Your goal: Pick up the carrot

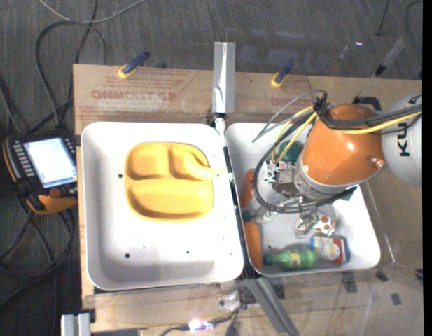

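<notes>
- Carrot (253, 238) lies against the left wall of the right bin (373, 219), near the front.
- Left bin (96, 208) holds a yellow divided tray (171, 180).
- Green bottle (291, 259) lies on its side just right of the carrot, with a small red-capped bottle (329, 248) beside it.
- Gripper (272, 187) hangs over the right bin, behind the carrot — hidden by wrist and cables, so I cannot tell its state.

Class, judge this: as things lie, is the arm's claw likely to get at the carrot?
Probably yes. The carrot lies bare against the right bin's left wall, nothing on top. That wall crowds one side, and the green bottle lies close by.
</notes>
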Robot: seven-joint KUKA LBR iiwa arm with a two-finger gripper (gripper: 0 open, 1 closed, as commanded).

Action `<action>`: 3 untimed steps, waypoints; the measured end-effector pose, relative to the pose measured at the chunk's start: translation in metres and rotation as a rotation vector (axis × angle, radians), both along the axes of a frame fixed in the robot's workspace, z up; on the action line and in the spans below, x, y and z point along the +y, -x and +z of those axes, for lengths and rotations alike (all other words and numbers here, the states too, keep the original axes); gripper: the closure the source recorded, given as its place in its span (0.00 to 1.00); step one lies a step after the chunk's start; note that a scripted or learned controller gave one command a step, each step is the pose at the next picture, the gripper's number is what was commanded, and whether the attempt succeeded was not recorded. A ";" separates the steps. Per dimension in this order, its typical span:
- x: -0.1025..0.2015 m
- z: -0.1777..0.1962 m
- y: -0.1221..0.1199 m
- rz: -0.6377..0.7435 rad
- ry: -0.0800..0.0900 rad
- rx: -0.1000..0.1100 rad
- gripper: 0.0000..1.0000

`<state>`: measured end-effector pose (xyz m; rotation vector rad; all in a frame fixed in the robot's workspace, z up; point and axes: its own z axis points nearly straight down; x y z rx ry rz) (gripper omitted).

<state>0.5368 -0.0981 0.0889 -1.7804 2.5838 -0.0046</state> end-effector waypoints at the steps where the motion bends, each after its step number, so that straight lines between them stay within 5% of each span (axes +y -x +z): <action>1: -0.008 0.000 -0.019 -0.421 -0.004 -0.002 0.00; 2: -0.042 -0.001 -0.108 -0.114 -0.005 -0.006 0.00; 3: -0.037 0.075 0.022 -0.304 -0.006 0.008 0.00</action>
